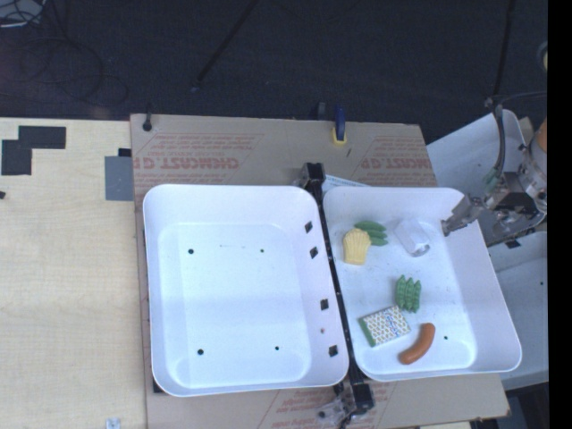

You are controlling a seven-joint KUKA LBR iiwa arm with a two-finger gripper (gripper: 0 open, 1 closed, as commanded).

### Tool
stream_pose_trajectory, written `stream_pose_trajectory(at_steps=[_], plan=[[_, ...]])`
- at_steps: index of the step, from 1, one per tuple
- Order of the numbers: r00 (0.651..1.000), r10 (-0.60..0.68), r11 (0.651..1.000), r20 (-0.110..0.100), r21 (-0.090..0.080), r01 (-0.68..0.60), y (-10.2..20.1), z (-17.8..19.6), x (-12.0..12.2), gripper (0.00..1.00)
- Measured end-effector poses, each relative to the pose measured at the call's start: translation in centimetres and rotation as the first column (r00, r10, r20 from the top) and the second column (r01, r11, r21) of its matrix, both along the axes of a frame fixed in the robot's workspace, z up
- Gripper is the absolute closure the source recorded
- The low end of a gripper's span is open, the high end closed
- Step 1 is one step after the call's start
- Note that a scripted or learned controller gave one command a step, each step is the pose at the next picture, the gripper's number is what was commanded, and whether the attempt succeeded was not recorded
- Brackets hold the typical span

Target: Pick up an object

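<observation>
Five toys lay in the right bin (500, 329): one corn cob (357, 247), one pea pod (373, 232), one green vegetable (408, 293), one patterned block (386, 325) and one sausage (417, 343), beside one clear cup (413, 237). The left bin (161, 284) sat on brown cardboard (223, 155) over a pale bench (63, 275). My claw (458, 220) hung at the right bin's far rim, near the cup; I cannot tell how its tips stood.

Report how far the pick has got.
Done: nothing looks lifted. The toy corn, clear cup, green piece, patterned block and sausage all lie in the right bin. In hand: the gripper sits at the bin's right rim, beside the cup, with nothing seen between its fingers. Left: choosing, grasping and lifting an object.
</observation>
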State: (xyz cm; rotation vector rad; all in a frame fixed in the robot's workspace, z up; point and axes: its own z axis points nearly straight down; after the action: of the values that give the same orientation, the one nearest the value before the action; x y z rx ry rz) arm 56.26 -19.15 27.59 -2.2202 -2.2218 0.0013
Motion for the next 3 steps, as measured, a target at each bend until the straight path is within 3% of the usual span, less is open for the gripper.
stream_pose_trajectory(at_steps=[1,2,3], plan=[[1.000,-0.002,1.000,-0.003,0.002,0.002,-0.7,2.1,-6.5,0.00],[1.000,-0.002,1.000,-0.003,0.002,0.002,-0.8,2.9,-6.3,1.00],[1.000,0.010,1.000,0.012,0.000,-0.010,6.4,10.9,3.1,1.00]])
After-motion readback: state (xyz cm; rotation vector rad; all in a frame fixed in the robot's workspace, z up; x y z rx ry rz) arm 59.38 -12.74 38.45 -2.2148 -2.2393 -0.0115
